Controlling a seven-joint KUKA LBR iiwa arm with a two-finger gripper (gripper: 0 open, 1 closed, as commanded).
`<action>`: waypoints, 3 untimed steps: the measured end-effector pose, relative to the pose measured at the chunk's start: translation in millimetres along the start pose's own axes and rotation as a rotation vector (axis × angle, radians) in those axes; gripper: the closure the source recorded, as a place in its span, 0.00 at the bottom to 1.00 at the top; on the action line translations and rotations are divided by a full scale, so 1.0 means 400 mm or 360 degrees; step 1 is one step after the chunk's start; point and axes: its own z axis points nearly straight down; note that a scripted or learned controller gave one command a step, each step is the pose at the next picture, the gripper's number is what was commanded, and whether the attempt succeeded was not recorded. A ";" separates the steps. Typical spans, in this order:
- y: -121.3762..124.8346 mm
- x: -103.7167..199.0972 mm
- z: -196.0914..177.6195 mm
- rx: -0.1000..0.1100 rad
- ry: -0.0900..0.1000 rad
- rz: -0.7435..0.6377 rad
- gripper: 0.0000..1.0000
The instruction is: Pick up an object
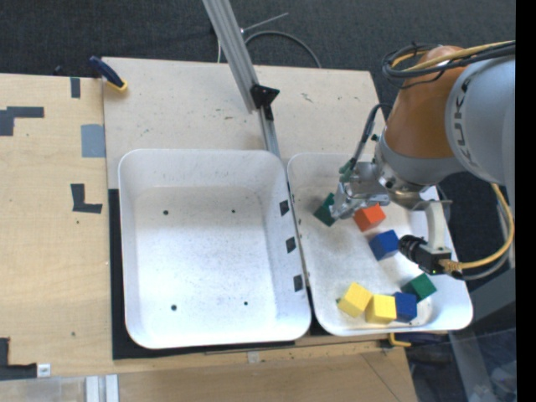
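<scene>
A single fixed camera looks down at a slant on the bench [209,107] — far enough back to frame both the left bin [138,249] and the right bin [322,308] whole. The arm [452,115] enters from the frame's right — dark floor lies beyond the bench's far edge.

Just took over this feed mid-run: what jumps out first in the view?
The grey and orange arm dominates the right side, its gripper low in the right bin beside a dark green block and an orange block. More blocks, two yellow, two blue and one green, cluster at that bin's near right corner.
</scene>
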 end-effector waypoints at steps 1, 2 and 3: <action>0.044 0.103 -0.012 0.0000 -0.0001 0.0001 1.00; 0.100 0.236 0.017 0.0002 -0.0002 -0.0001 1.00; 0.137 0.352 -0.010 -0.0001 -0.0001 0.0000 1.00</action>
